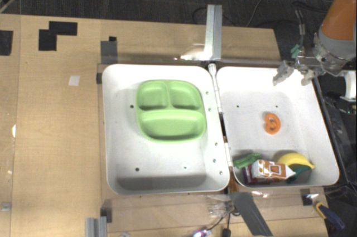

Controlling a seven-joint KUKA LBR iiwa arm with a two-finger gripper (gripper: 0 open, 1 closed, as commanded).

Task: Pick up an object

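A green divided plate [169, 109] lies in the left bin [120, 135]. In the right bin [245, 91] sits a small orange ring-shaped toy [271, 123] near the middle. At that bin's front edge lie a brown and white carton [269, 170], a green item [244, 160] and a yellow banana [295, 161]. My gripper [293, 73] hangs over the right bin's far right corner, well above and behind the orange toy. Its two fingers stand apart with nothing between them.
A metal post [214, 29] rises behind the seam between the bins. The arm's orange band [340, 18] is at the upper right. Cables run along the right side past the bin.
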